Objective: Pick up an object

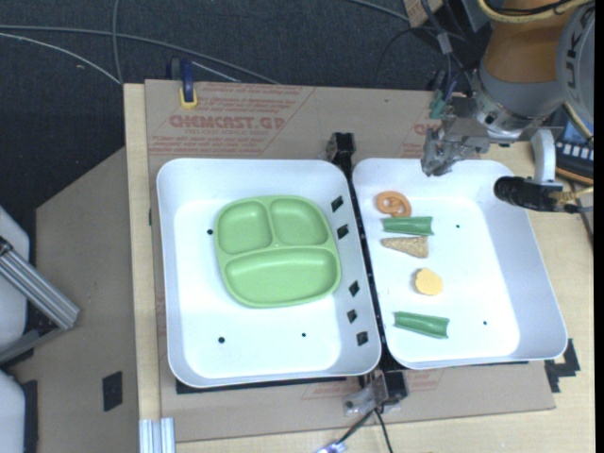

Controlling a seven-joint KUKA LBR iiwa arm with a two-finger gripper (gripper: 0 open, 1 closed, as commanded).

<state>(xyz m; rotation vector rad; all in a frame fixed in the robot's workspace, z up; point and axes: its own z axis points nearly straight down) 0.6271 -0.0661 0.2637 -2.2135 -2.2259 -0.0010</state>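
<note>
The right bin (510,281) holds several small toy foods: an orange pretzel (393,202), a green pod (408,226), a tan wedge (406,245), a yellow disc (428,282) and a second green pod (421,324). My gripper (440,161) hangs over the right bin's far rim, up and to the right of the pretzel. It stands apart from all the foods, and nothing shows between its fingers.
The left bin (189,328) bears a green divided plate (277,251). Black clips (342,146) sit along the seam between the bins. A black handle-like part (525,192) juts over the right bin's far right edge. Cables trail across the dark floor behind the bench.
</note>
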